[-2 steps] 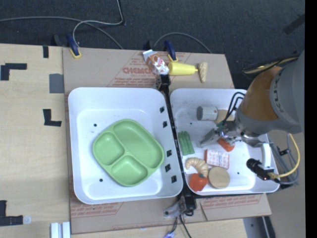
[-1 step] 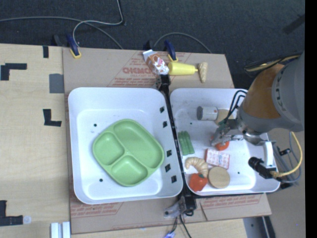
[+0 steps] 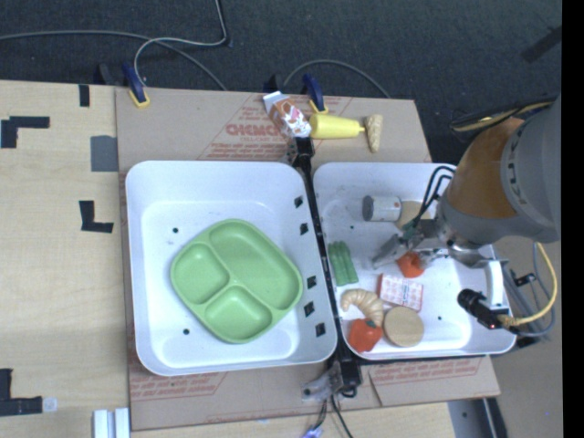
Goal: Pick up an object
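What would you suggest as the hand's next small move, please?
Probably a short descent. The hand hovers in the right bin just left of a small orange-red piece, not visibly gripping it, so lowering beside it seems the likeliest way to try a grasp.

One camera, fixed high over the bench [image 3: 55,245], looks down at a slant. It sits far enough back to take in both bins, left bin [image 3: 146,199] and right bin [image 3: 456,340], with dark floor beyond; the arm [image 3: 511,185] enters from the right.
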Controlling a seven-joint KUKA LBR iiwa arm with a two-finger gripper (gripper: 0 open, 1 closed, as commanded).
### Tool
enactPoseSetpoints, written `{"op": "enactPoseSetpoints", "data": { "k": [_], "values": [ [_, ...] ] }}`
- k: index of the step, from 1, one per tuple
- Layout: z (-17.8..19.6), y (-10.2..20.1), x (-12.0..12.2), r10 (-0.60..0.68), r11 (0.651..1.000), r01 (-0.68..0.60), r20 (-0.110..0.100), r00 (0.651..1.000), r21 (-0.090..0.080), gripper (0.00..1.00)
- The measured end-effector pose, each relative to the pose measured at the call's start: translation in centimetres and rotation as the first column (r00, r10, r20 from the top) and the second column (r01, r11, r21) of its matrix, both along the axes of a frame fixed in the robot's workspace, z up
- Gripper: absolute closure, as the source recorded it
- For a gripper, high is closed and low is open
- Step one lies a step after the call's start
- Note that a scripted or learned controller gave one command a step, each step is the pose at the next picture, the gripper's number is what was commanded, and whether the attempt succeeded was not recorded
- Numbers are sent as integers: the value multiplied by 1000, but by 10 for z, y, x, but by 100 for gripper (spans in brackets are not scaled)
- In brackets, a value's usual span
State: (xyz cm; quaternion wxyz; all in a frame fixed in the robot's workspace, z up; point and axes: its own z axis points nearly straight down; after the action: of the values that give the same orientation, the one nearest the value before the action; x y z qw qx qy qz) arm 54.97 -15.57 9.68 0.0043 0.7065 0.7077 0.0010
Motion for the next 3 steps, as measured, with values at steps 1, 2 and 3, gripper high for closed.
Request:
{"op": "enactPoseSetpoints", "data": {
  "k": [1,2,3],
  "values": [
    [9,1,0,1,1000,-1,-1,1000,0,100],
    [9,1,0,1,1000,-1,-1,1000,0,0],
    [19,1,0,2,1000,-2,-1,1000,1,100]
  ]
}}
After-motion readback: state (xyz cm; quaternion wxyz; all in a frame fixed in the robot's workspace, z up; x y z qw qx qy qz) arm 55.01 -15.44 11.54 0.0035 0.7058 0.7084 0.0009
